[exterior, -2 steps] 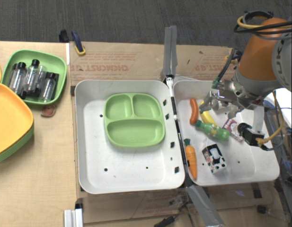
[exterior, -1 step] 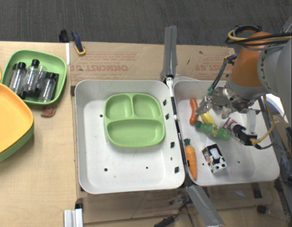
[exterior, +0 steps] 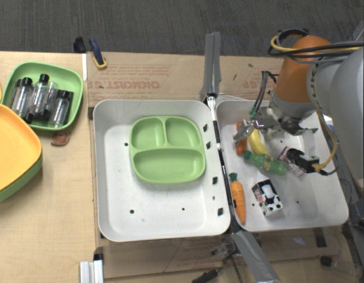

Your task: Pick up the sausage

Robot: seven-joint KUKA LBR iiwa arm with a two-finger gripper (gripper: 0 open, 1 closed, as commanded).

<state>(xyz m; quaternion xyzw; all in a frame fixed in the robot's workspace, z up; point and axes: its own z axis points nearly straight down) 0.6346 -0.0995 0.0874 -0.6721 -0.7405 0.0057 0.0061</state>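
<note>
One reddish sausage (exterior: pixel 241 128) (mostly hidden) beside banana (exterior: pixel 257 142)

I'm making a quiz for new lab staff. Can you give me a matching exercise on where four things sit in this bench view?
Things:
1. green divided plate
2. carrot
3. banana
4. small bottles

Places:
A. near the front-left corner of the right bin
B. in a green tray on the bench, left of both bins
C. in the left bin
D. in the right bin, just below the pincer

Pairs: 1-C, 2-A, 3-D, 4-B
</note>
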